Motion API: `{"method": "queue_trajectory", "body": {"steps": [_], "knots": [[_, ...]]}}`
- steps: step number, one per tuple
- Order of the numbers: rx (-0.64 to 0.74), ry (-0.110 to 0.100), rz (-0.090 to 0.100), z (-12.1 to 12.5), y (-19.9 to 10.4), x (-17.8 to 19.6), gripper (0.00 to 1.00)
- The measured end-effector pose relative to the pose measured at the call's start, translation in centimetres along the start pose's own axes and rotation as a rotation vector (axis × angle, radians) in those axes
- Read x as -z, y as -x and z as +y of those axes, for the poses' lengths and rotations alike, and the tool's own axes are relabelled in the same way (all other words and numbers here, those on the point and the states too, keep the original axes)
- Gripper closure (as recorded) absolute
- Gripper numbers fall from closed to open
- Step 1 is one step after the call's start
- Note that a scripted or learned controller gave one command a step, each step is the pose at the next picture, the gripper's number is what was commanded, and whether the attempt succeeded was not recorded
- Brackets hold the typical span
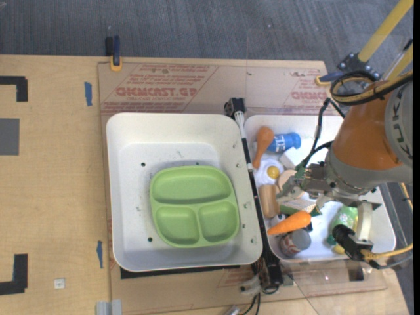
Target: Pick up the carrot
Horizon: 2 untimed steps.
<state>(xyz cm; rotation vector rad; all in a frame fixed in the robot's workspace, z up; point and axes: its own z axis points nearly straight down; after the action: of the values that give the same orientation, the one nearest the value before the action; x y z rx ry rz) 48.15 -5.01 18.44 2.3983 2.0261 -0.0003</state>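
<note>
Gripper [303, 190] hovered low over right bin [384, 241], just above orange carrot [289, 224]; finger state impossible to tell; green divided plate [195, 205] sat in left bin [131, 176]

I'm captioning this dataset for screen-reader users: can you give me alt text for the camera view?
A grey and orange robot arm reaches from the right over the right white bin, above an orange carrot lying among cluttered toy food and a blue-capped bottle. The left white bin holds a green three-compartment tray.
</note>
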Motion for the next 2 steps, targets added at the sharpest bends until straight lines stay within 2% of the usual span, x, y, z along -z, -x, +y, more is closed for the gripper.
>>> {"method": "queue_trajectory", "body": {"steps": [1, 2], "knots": [[0.063, 0.009, 0.002, 0.9, 4.1, -8.2, 0.00], [0.197, 0.023, 0.002, 1.6, 5.9, -9.4, 0.00]]}}
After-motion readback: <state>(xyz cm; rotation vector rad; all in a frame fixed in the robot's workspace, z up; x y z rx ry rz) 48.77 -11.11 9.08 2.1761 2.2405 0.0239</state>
